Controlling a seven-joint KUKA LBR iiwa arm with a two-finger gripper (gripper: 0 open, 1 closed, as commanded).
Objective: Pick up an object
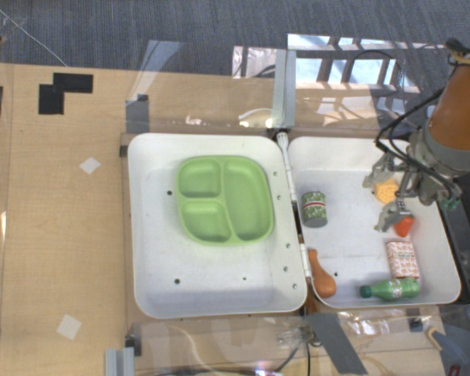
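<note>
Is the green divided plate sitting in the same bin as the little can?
No, the green plate lies in the left bin, while the can stands in the right bin.

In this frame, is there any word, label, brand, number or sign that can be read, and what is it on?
No text can be read.
Small can: green and red label, print too small to read.
Carton: red and white pattern, too blurred to read.
Green bottle: pale label band, nothing readable.
Bench: black tape shapes, no letters or numbers.
</note>
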